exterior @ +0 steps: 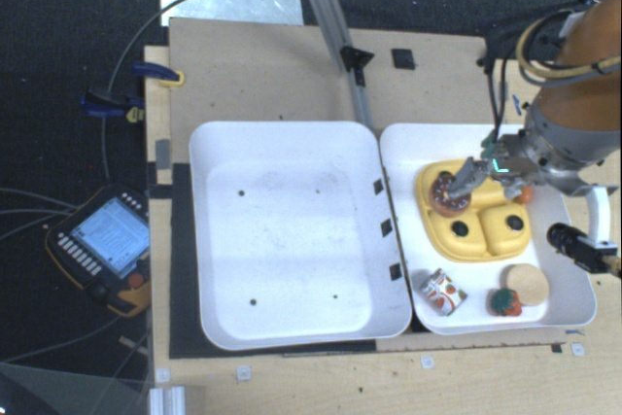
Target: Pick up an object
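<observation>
The gripper [459, 180] hung low in the right bin [573, 306], over a brown ring-shaped piece [448, 195] on a glossy yellow moulded tray [481, 228]; its state could not be told. Nearer the front lay a small red-and-white can [442, 293], a tan disc [530, 281] and a red-green toy [504, 302]. The left bin [292, 228] sat beside on the desk [262, 73].

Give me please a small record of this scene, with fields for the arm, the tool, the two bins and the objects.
arm: grey with orange band, reaching in from the right
tool: low over the yellow tray in the right bin
at tool tip: brown round object on the tray
other objects in right bin: small red and white item, tan disc, red and green item
left bin: white
</observation>
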Available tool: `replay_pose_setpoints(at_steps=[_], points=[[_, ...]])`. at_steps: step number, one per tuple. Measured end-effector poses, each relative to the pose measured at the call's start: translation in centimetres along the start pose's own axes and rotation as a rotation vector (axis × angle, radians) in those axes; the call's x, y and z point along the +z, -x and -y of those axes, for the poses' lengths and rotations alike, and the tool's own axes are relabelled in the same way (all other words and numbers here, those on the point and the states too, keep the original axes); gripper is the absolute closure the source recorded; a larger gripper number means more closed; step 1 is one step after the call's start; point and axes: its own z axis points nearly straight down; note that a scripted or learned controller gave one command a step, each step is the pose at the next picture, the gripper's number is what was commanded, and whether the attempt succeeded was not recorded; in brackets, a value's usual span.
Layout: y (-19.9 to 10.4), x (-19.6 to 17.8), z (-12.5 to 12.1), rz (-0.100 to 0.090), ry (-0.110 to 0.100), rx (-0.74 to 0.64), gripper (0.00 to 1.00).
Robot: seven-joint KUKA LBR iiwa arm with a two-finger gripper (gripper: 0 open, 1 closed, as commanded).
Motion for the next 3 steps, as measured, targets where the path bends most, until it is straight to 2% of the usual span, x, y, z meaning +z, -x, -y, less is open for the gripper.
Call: replay_pose_setpoints(at_steps=[1, 3], points=[[0.0, -0.1, 0.0, 0.0, 0.002, 0.0, 0.0], [0.4, 9.7, 1.4, 0.001, -0.003, 0.004, 0.0]])
